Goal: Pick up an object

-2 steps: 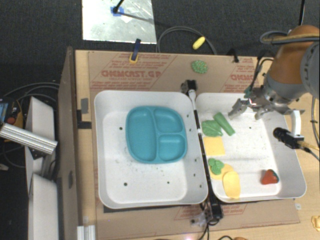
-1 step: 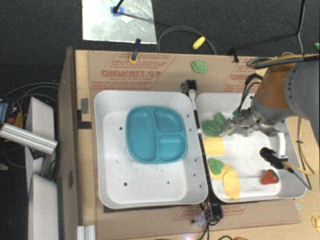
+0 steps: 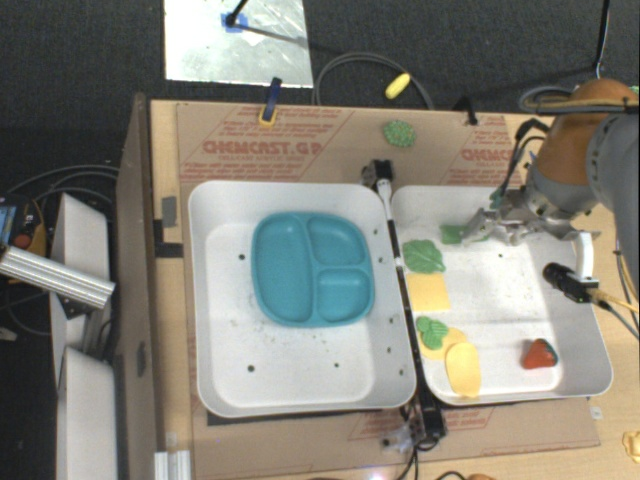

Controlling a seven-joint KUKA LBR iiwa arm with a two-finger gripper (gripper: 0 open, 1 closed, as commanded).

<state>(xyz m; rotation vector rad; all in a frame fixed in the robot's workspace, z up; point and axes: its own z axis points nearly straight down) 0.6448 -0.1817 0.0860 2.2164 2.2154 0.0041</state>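
The right bin [image 3: 500, 298] holds several toy foods. A small green piece [image 3: 451, 234] lies at its far side, and my gripper [image 3: 482, 228] sits low right beside it, reaching in from the right. A green leafy piece [image 3: 423, 257] and a yellow square [image 3: 428, 291] lie along the left wall. Nearer the front are a green-and-yellow piece [image 3: 432, 332] and a pale yellow oval [image 3: 462, 366]. A red strawberry [image 3: 539, 354] rests at the front right. Whether the small green piece is in the gripper's grasp is unclear.
The left bin [image 3: 225, 268] holds a blue divided plate [image 3: 311, 268]. A black clip divider [image 3: 384, 183] joins the bins. On the cardboard behind lie a green toy [image 3: 399, 133] and a yellow one [image 3: 397, 86]. A black-and-white fitting [image 3: 570, 278] hangs over the right bin's right side.
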